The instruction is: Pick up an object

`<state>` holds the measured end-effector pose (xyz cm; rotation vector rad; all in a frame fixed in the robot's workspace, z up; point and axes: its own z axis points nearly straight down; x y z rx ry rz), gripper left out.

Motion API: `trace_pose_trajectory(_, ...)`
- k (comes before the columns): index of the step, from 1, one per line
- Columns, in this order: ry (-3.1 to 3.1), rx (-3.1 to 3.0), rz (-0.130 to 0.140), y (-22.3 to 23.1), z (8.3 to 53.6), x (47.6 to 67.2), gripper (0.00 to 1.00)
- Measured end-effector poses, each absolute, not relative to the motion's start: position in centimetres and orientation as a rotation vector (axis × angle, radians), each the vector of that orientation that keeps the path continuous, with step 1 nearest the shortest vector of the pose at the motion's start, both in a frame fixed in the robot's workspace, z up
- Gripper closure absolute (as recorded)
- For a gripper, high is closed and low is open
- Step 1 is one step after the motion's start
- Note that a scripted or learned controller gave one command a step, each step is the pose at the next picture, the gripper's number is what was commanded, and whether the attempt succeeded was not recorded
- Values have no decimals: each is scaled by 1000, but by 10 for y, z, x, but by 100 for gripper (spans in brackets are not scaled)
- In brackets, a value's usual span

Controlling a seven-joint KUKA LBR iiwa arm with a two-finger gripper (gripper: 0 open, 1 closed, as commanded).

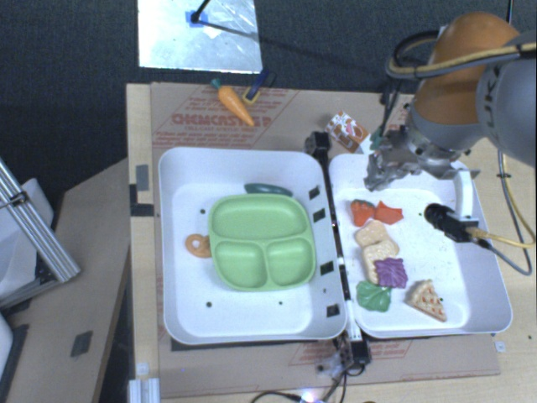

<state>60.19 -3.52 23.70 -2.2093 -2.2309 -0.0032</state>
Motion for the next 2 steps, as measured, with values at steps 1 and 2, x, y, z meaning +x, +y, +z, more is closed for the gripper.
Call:
trace_pose_trajectory(1, -2229, -2212, -1, -10, 223, 595, 100)
trace_pose_trajectory(2, -2226, -2220, -4, -20, 230, 611, 100)
